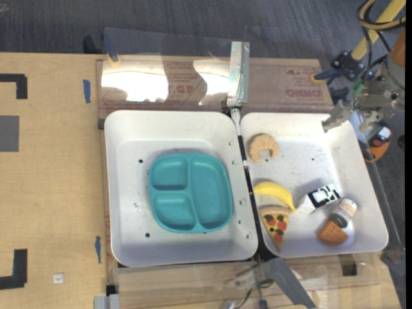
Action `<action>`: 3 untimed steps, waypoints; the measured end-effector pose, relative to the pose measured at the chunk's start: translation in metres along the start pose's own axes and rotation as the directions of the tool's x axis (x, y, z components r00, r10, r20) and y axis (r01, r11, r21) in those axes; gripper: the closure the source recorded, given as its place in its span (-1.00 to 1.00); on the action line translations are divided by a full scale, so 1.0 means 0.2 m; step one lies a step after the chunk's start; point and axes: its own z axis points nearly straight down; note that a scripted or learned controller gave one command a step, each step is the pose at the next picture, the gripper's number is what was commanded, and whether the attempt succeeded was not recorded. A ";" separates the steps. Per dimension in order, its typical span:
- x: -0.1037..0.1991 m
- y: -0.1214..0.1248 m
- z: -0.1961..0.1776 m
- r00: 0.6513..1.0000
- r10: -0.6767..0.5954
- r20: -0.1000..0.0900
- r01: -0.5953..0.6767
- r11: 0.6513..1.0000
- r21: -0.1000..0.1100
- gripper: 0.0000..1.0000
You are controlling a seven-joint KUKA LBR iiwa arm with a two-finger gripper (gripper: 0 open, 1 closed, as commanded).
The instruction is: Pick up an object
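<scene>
Two shallow white bins sat side by side on the bench. The left bin held a teal plastic plate with three compartments, lying flat near its middle. The right bin held the small objects: a tan toy croissant near its far left corner, a yellow toy banana by the left wall, a toy pizza slice just in front of the banana, a black-and-white block, a small jar beside it, and a round orange-brown piece, possibly a waffle, touching the jar. The two-finger gripper hung over the right bin's far right corner, well apart from every object; whether its fingers were parted could not be made out, and nothing showed between them.
</scene>
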 end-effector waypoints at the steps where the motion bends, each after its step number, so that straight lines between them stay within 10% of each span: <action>1: 0.19 -0.26 0.83 0.997 -0.083 -0.003 0.083 0.996 0.011 -1.00; 2: 0.35 -0.57 0.71 0.997 -0.076 -0.001 0.076 0.997 0.000 -1.00; 3: 0.34 -0.46 0.94 0.981 -0.196 0.003 0.196 0.981 -0.012 -1.00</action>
